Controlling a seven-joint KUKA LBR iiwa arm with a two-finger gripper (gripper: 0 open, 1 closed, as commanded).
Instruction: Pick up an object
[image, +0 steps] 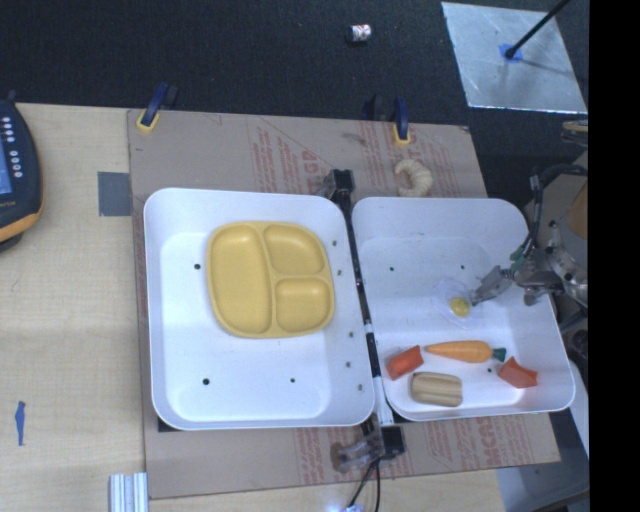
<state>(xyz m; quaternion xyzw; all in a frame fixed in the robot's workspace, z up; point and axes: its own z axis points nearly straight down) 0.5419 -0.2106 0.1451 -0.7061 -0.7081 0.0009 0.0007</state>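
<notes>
The right bin (430, 235) holds several small objects along its front. An orange carrot (460, 351) lies between two red pieces, one at its left (404, 362) and one at its right (518, 374). A tan roll (436, 388) sits by the front rim. A small yellow ball (459, 307) rests near the bin's middle. My gripper (487, 290) reaches in over the bin's right rim, low and just right of the yellow ball. Nothing shows in its grasp.
In the left bin (180, 380) lies a yellow divided plate (270, 278). A tan curled item (412, 177) rests on the cardboard behind the right bin. Blue clamps (400, 118) hold the cardboard's far edge. A handheld pendant (12, 170) sits at the far left.
</notes>
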